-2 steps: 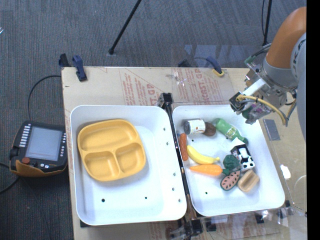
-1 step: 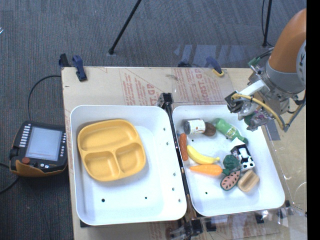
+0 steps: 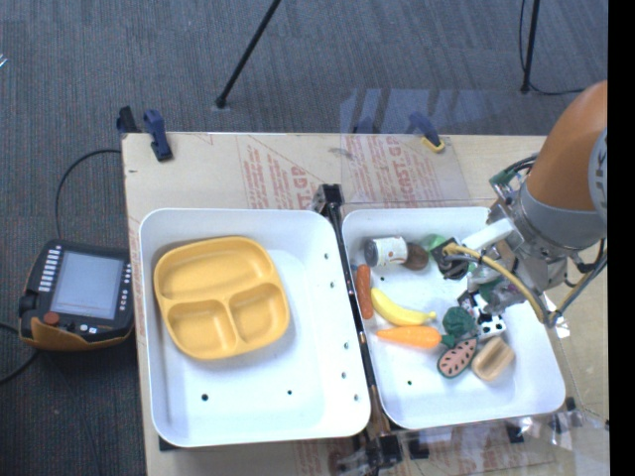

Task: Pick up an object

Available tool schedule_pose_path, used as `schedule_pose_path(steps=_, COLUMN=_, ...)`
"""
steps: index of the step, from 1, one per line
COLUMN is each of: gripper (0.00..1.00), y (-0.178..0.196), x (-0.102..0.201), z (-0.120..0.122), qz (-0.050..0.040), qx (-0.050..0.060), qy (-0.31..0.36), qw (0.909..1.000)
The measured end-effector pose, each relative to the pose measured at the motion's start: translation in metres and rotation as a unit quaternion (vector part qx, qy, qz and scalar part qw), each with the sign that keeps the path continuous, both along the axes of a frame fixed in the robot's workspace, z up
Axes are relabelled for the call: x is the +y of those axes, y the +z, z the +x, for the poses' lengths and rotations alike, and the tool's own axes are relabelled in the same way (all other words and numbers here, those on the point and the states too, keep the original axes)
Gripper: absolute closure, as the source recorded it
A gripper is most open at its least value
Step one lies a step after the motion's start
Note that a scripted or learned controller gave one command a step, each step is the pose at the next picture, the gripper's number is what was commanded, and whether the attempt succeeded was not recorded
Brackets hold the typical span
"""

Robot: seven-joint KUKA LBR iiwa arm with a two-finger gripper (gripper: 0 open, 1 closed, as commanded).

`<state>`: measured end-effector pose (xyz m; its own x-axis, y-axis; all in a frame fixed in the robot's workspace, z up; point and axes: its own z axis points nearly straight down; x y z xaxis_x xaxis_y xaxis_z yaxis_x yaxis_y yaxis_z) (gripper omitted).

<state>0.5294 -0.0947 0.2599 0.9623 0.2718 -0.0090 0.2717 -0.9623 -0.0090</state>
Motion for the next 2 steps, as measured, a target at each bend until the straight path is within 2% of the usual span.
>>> schedule_pose_path(steps=1, gripper=1.0, y=-0.024, x=0.01, z=0.043, qz=0.0005, qx=-0.002, qy=0.166, qw=0.986)
schedule_pose_path(steps=2, gripper=1.0, y=0.003, x=-0.072, z=0.071, qz=-0.0004, qx=-0.005, qy=0.303, qw=0.9529)
